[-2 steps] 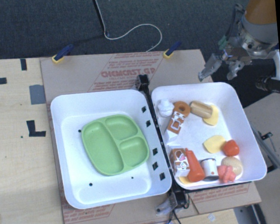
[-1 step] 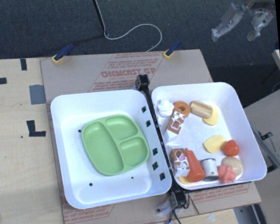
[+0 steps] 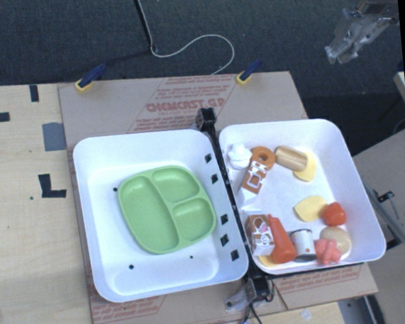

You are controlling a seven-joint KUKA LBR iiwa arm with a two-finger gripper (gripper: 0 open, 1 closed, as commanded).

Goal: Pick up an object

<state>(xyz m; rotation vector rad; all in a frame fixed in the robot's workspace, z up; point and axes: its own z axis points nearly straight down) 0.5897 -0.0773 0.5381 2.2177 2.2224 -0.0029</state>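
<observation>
In the left bin [image 3: 99, 203], one green plate [image 3: 167, 209]; one tomato [image 3: 334, 214] opposite; end effector [image 3: 350, 35] aloft, grip state unclear.

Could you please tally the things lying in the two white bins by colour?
Green: 1, the divided plate
Red: 2, the tomato and ketchup bottle
Yellow: 1, the wedge
Orange: 1, the ring
Total: 5 that are clear; the rest of the right bin is a mixed jumble.

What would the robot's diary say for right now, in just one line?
phase: before pick | gripper: high, beyond the right bin, holding nothing seen | toys: in right bin | green plate: in left bin
</observation>
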